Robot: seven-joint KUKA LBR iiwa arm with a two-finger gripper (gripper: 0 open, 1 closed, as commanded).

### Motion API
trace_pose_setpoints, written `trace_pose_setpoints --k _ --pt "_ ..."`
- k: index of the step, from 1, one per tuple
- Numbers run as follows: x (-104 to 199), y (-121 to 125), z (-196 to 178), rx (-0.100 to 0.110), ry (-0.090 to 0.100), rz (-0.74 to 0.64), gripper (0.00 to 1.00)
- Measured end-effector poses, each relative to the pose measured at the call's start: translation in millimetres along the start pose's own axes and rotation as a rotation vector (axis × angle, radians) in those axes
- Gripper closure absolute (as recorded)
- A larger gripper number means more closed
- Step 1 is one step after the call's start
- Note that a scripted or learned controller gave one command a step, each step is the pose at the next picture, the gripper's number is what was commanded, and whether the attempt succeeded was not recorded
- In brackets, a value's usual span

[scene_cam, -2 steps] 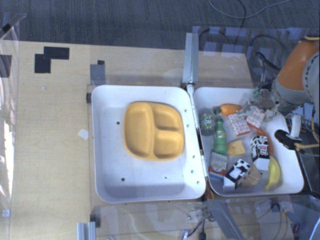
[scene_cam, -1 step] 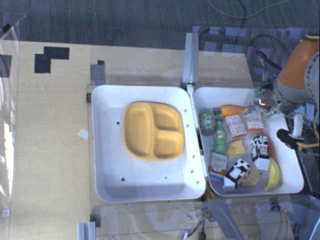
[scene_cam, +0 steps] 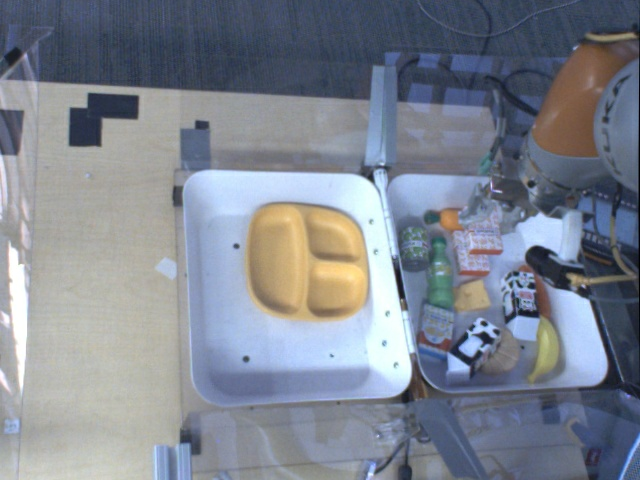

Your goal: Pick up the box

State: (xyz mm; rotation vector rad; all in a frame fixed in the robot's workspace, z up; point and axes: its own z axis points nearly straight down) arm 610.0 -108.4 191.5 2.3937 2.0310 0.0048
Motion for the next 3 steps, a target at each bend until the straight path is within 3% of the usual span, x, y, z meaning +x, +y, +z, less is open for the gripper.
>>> trace_pose_setpoints --k 1,2,3 --pt "0 0 0 0.000 0.000 0.000 0.00" --pt "27 21 -70 -0.001 -0.001 -0.128 0.00" --pt "25 3 48 0.003 0.000 -0.263 0.00"
